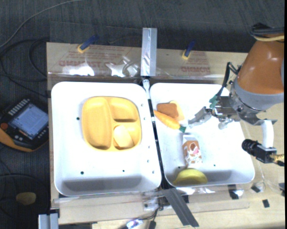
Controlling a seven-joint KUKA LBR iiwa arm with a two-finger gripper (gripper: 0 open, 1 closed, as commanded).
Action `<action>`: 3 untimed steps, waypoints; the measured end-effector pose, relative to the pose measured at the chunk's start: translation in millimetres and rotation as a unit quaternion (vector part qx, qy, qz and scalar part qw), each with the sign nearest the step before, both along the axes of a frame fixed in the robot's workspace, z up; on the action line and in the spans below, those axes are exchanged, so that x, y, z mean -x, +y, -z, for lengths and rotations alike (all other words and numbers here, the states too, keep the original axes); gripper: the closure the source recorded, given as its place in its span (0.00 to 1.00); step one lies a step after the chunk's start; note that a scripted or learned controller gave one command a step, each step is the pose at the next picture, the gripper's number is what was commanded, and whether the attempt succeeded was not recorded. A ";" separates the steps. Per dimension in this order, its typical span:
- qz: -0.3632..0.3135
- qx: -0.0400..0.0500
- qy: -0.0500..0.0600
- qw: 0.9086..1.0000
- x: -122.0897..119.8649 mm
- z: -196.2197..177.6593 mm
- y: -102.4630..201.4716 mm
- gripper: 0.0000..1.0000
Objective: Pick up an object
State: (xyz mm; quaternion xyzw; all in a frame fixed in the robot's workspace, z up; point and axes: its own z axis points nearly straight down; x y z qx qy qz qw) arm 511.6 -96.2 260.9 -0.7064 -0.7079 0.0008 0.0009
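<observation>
Objects for picking lie in the right-hand shallow white bin (229,168). Nearest the camera, a yellow rounded fruit-like piece (190,176) sits against the bin's front wall. Just behind it stands or lies a small white carton with red print (191,149); its attitude cannot be fixed from this angle. Further back, an orange carrot-shaped item (168,121) lies beside an orange-brown wedge (169,109), the two touching, close to the divider between bins.

Gripper (196,119) hangs over the middle of the right bin, pointing toward the carrot item, near it but apparently apart. Its fingers are too small and blurred to judge; whether they are parted or closed cannot be told, and nothing is seen between them. The grey and orange arm (262,75) enters from the right.

The left white bin (67,175) carries a yellow compartmented plastic tray (110,122). Both bins rest on a pale wooden bench (57,51) with clear plastic sheeting (96,63) at the far edge, held by blue-and-yellow clips (87,44). Dark carpet (19,13) surrounds the bench; an orange-edged handheld pendant (19,124) lies at left.
</observation>
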 end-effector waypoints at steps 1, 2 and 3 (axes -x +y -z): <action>-0.139 -0.002 0.000 0.990 28.6 157.4 -22.7 0.00; -0.120 -0.001 0.000 0.993 27.9 78.0 14.8 0.00; -0.231 0.008 -0.017 0.973 18.2 142.5 -4.8 0.00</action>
